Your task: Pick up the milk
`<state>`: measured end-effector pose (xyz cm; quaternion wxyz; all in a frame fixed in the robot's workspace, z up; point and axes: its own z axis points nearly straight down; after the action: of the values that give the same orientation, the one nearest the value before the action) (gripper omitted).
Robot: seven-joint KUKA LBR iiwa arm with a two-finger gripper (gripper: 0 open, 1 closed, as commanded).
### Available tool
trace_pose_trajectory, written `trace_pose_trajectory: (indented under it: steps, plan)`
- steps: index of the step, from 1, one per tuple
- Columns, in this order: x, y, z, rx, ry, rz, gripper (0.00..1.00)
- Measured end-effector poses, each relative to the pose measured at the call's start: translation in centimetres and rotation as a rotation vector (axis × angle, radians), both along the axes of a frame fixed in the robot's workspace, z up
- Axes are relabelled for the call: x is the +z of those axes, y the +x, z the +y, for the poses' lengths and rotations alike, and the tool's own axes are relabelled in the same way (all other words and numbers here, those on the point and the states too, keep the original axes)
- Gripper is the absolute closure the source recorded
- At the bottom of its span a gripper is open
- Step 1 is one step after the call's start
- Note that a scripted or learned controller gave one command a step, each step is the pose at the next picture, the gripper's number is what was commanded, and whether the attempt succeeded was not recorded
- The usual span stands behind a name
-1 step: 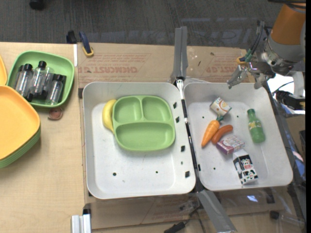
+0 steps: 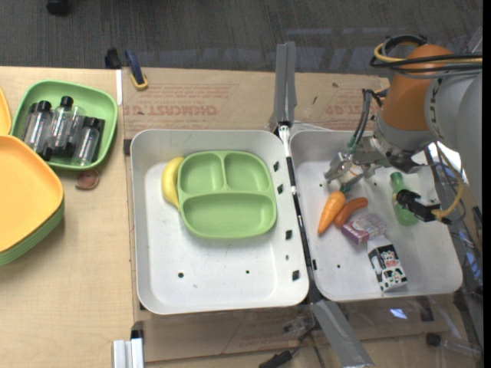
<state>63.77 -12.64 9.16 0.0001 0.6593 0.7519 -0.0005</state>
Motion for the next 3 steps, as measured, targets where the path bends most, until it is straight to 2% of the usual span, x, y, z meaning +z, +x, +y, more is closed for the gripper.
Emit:
trace_pose_trajectory:
  steps: [1, 2, 3]
  plan:
    - [2.2, -10.7, -1.9, -0.087, 0.001, 0.002, 0.0]
    - [-0.1, -16.1, -2.6, 0.028, 0.002, 0.003, 0.0]
    - [4.7, -10.8, 2.9, -0.098, 0.0, 0.001, 0.0]
